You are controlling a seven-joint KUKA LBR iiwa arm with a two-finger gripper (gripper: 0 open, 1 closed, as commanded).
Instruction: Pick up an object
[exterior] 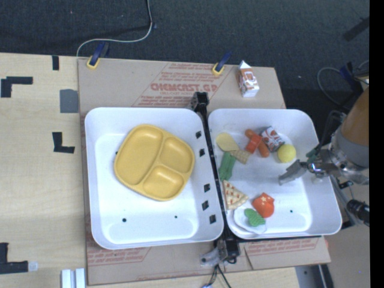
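Open, empty claw [298,171] hovers just below the yellow lemon [287,153].

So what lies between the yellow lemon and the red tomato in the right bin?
Bare white bin floor between yellow lemon and red tomato, seen in the camera view.

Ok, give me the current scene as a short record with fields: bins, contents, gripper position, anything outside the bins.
left bin: holds a yellow divided plate
right bin: toy food, including a yellow lemon, a red tomato, a waffle wedge, a green pod and a carrot
gripper: over the right side of the right bin, just below the lemon; nothing visible between its fingers
outside bins: small carton on the board behind the right bin
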